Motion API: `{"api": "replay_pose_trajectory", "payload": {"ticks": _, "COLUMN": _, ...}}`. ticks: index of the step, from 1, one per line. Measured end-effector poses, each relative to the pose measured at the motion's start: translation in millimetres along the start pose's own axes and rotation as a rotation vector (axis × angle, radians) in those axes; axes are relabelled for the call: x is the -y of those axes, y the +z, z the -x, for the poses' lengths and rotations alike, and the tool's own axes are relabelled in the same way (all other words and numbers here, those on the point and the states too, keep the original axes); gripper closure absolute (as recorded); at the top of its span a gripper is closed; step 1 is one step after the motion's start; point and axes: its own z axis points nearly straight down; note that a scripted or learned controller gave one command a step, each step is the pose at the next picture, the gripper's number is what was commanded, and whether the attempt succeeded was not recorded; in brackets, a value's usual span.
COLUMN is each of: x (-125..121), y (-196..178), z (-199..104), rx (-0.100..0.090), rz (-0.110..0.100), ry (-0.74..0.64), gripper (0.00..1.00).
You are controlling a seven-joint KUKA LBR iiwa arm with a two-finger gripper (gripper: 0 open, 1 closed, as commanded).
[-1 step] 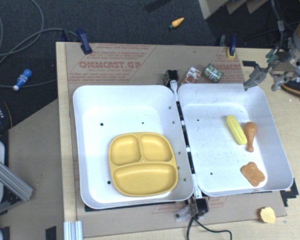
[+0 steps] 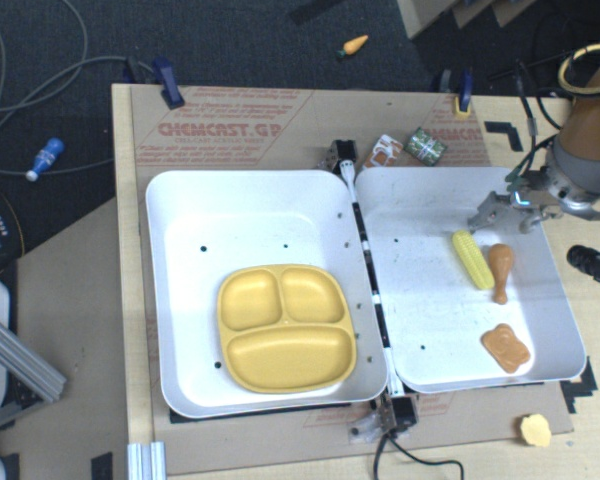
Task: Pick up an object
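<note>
Gripper (image 2: 503, 211) over right bin (image 2: 420, 268) far edge, jaws spread, nothing held. Corn (image 2: 472, 259) & drumstick (image 2: 500, 269) just below, mid-bin. Best: drop straight, straddle corn crosswise, avoid drumstick alongside.

One fixed camera sits high above the bench (image 2: 280, 118), looking down at a slant from the near edge at 6 o'clock toward 12, where dark floor (image 2: 230, 18) lies beyond it. It stands far enough back to take in both white bins whole: the left bin (image 2: 180, 208) toward 9 o'clock, the right bin (image 2: 420, 208) toward 3. The arm (image 2: 585, 148) enters at 3 o'clock, cut by the frame edge.
</note>
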Motion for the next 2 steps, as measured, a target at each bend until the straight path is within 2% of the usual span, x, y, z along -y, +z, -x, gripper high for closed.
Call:
{"api": "replay_pose_trajectory", "payload": {"ticks": 1, "x": 10.9, "y": 41.1, "z": -62.2, "rx": -0.002, "rz": 0.004, "ry": -0.008, "gripper": 0.0}}
{"api": "replay_pose_trajectory", "payload": {"ticks": 2, "x": 9.2, "y": 27.1, "z": -58.2, "rx": 0.003, "rz": 0.013, "ry": -0.003, "gripper": 1.0}}
